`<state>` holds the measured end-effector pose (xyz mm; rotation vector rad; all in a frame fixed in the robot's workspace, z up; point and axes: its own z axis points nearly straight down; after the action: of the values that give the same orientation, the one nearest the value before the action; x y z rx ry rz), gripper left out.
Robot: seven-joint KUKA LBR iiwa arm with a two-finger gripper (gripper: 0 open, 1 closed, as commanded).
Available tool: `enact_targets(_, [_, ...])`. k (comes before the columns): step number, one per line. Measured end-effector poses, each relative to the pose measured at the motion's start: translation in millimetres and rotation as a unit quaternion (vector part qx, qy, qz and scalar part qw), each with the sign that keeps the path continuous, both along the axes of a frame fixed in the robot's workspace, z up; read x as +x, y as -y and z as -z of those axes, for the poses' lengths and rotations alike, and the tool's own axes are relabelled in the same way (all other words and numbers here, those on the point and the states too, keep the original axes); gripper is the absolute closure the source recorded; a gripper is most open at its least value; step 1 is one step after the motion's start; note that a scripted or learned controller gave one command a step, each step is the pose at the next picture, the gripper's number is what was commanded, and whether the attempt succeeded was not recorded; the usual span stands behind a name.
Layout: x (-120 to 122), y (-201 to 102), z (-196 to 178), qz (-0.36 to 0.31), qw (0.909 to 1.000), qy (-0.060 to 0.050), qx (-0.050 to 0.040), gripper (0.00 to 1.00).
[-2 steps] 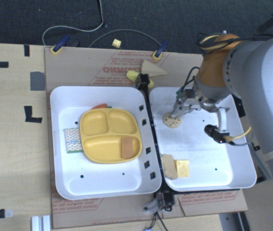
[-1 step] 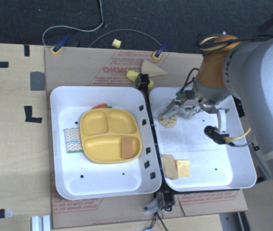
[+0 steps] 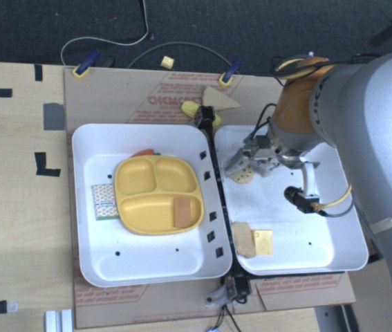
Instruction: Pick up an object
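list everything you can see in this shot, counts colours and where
bins: 2, white, side by side on the bench
divided tray: 1, yellow, in the left bin
block: 1, tan-orange, in the tray's lower right compartment
patterned card: 1, white and green, left of the tray
sponge piece: 1, beige, right bin, near front
square piece: 1, yellow, touching the sponge's right side
small piece: 1, beige, right bin, at the gripper
clamps: 2, blue and yellow, on the cardboard's far edge
gripper: 1, grey, low over the right bin's left part

The grey arm (image 3: 361, 130) reaches in from the right, wrist bent down, pincer (image 3: 245, 166) low.
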<state>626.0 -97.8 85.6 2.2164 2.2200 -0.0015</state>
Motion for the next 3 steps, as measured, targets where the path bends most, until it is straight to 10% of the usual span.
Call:
enact_targets(1, [40,-2,0,-0.001,1.0000,-0.003,0.0007,0.00])
enact_targets(2, [40,-2,-10,0.000,1.0000,0.000,0.0005,1.00])
enact_targets(3, [39,-2,-10,0.000,1.0000,-0.001,0.0001,0.00])
